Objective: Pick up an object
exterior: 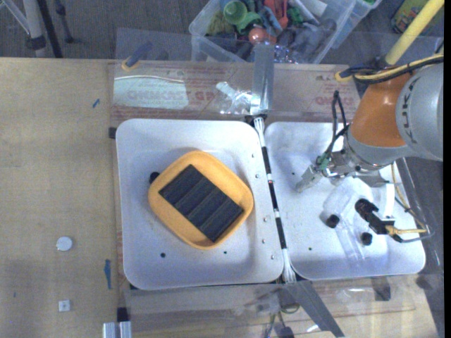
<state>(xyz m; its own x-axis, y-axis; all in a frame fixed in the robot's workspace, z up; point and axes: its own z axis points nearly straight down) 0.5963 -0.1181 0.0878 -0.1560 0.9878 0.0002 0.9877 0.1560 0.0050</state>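
A yellow, rounded-square object [201,199] with a black slatted panel on top lies tilted in the middle of the left bin [134,259]. A small black part shows at its upper-left edge. My gripper [309,179] hangs low over the upper-left part of the right bin [310,255], just right of the divider between the bins. It is well apart from the yellow object. Nothing shows in its grasp. The grey arm with its orange band [377,122] reaches in from the right above the right bin.
A clear plastic tub of colourful toys [282,13] stands behind the bins. A cardboard strip with a plastic bag [151,90] lies along the bins' back edge. A small white disc [64,243] rests on the wooden bench to the left.
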